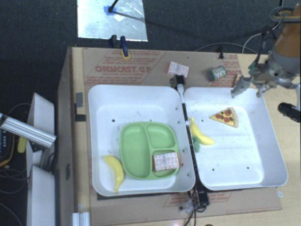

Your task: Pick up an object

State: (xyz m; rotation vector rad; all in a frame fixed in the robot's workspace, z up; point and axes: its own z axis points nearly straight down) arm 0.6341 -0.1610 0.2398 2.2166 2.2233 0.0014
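Observation:
My gripper (248,88) hangs over the far right corner of the right bin (263,173), open, with nothing between its fingers (237,88). Below and to its left a pizza slice (225,117) lies on the bin floor. A yellow banana (201,134) rests against the bin's left wall, with something green (196,147) tucked under it. In the left bin (106,107) a green divided plate (141,145) holds a small patterned box (165,161), and a second banana (115,171) lies beside the plate's near left edge.
A small green can (217,72) and a patterned card (178,69) lie on the cardboard behind the bins. A clamp (179,82) sits at the far end of the wall where the bins meet. The arm's orange band (288,44) rises at the right edge.

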